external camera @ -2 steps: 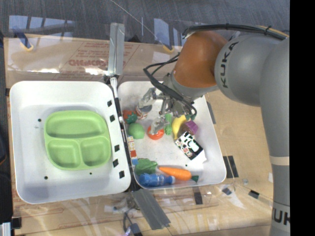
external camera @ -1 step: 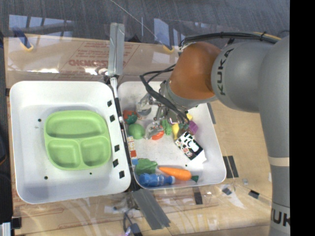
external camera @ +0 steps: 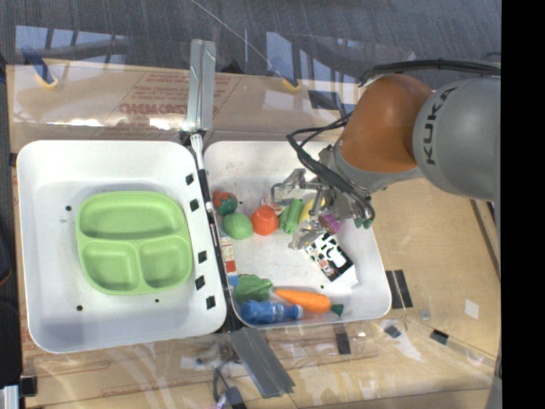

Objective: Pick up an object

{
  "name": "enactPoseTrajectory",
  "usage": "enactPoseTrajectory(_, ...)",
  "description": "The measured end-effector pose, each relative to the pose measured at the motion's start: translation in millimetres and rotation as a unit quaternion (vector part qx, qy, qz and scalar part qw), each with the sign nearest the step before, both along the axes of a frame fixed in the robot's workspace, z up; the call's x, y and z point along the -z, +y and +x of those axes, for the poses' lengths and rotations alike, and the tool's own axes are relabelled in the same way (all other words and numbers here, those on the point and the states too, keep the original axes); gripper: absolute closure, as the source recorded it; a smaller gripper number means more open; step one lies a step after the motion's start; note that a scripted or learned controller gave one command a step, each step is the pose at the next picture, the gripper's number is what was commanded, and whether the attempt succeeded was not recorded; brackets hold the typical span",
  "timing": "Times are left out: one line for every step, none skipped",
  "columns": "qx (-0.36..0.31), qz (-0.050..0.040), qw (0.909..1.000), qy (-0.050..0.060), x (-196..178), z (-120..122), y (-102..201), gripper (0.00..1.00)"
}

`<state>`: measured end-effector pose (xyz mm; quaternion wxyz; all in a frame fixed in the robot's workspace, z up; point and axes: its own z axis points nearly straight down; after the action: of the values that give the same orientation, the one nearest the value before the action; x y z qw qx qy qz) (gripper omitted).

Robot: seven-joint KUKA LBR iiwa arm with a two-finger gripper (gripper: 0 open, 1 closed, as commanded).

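Arm [external camera: 451, 135]: grey, orange band, "KUKA" lettered on its side. Claw [external camera: 308, 207]: hung over the right bin [external camera: 375, 271]; whether spread or pressed together could not be told. Right bin held a green pepper [external camera: 294, 214] just under the claw, tomato [external camera: 265, 220], lime [external camera: 238, 226], carrot [external camera: 303, 299], blue bottle [external camera: 268, 313], black-and-white card [external camera: 329, 256]. Left bin [external camera: 43, 228]: green tray [external camera: 133, 241]. Desk [external camera: 434, 262] sheet bore faint red print, unreadable.

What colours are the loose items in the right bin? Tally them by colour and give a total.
Counting the items clear of the gripper:
Orange: 2, a round piece and a carrot
Green: 2, a round piece and a leafy piece
Red-orange: 1, a small piece
Blue: 1, a bottle
Black and white: 1, a card
Total: 7
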<state>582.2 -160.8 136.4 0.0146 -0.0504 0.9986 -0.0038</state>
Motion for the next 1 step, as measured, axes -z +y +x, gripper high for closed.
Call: enactPoseTrajectory(-0.028, 0.0038, 0.9995, 0.014, 44.3, 1.5, 54.5, 0.0)
